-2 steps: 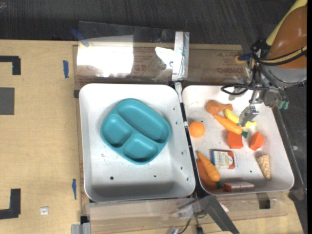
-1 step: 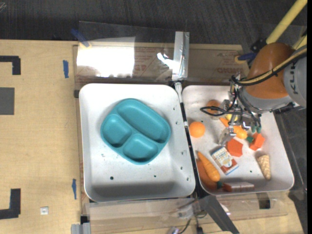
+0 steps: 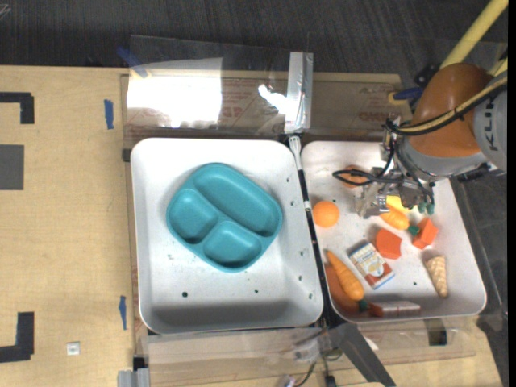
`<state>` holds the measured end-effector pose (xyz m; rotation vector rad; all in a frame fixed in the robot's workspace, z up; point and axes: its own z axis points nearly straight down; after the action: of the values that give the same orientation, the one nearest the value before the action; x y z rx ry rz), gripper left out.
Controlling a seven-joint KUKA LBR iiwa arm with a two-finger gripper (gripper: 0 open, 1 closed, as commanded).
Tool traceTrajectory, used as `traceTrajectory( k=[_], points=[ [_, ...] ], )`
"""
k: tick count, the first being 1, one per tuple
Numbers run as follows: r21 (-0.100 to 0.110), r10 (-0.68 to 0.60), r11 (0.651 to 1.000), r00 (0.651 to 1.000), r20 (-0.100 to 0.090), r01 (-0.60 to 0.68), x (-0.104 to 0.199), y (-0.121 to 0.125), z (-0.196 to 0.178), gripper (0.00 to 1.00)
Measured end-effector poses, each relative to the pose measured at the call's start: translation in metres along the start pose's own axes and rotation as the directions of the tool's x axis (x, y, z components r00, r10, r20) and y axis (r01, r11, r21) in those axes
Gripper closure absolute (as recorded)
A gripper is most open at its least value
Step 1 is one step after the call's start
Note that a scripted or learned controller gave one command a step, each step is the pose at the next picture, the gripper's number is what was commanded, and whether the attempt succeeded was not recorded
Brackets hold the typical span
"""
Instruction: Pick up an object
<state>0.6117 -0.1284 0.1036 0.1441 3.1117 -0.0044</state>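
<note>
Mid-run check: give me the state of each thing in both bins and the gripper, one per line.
Teal tray: flat in left bin, compartments bare.
Orange ball: loose, right bin's left side.
Carrot: lying at lower left.
Carton: lying flat, mid-bin.
Cone: lying at right.
Gripper: low over yellow piece; grip unclear.

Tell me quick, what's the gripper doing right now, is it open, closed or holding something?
Two-finger gripper: low in the right white bin, over the small yellow toy piece; open or closed cannot be told.
</note>
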Motion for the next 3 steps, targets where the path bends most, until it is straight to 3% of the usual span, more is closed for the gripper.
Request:
traceTrajectory(
  k=[1,2,3],
  points=[
    [0.0,0.0,1.0,1.0,-0.002,0.0,0.0,0.0,0.001,0.0],
    [0.001,0.154,0.988,0.988,-0.017,-0.154,0.002,0.004,0.015,0.0],
    [0.001,0.152,0.988,0.988,-0.001,-0.152,-0.002,0.004,0.0,1.0]
  ],
)
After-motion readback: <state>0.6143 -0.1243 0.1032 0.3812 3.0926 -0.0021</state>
